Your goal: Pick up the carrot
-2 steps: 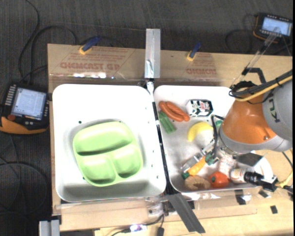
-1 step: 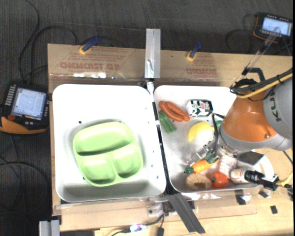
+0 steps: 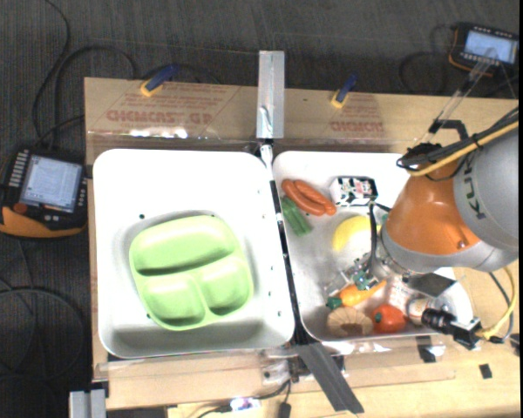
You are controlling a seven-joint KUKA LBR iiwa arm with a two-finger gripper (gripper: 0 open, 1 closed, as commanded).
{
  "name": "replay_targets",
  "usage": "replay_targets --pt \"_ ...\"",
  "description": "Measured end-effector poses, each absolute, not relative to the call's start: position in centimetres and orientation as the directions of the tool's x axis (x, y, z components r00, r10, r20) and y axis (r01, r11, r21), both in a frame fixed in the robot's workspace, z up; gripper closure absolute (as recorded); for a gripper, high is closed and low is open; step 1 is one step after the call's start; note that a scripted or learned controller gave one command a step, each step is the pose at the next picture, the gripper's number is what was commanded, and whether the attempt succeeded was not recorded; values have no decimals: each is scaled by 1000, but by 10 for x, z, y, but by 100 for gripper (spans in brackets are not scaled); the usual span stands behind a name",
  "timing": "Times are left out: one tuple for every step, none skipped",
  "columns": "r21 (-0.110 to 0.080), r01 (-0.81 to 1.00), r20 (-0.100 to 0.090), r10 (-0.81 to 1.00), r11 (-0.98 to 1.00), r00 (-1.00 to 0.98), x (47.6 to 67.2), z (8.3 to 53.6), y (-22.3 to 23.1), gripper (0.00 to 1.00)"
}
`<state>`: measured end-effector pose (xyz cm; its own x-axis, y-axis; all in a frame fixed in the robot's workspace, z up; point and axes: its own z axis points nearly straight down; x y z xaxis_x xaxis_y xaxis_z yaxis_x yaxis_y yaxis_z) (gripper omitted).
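Observation:
The carrot (image 3: pixel 354 297) is small and orange with a green top at its left end. It lies near the front of the right bin (image 3: pixel 318 259). My gripper (image 3: pixel 363 277) reaches down from the grey arm and its orange band (image 3: pixel 427 225). Its tip is right over the carrot, touching it or just above it. The wrist hides much of the gripper from above.
The right bin also holds an orange sausage (image 3: pixel 308 196), a green piece (image 3: pixel 295 217), a yellow lemon (image 3: pixel 350 232), a black-and-white box (image 3: pixel 356 188), a red tomato (image 3: pixel 388 318) and a tan round piece (image 3: pixel 349 322). A green divided tray (image 3: pixel 190 270) lies in the left bin (image 3: pixel 113 198).

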<state>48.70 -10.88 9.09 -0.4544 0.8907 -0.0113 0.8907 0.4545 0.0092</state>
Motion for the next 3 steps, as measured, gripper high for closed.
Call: replay_targets --pt "11 950 -1 950 312 -312 525 90 -155 100" --pt "11 950 -3 950 311 -311 525 89 -155 0" --pt "12 900 -13 900 437 -437 489 90 -156 0"
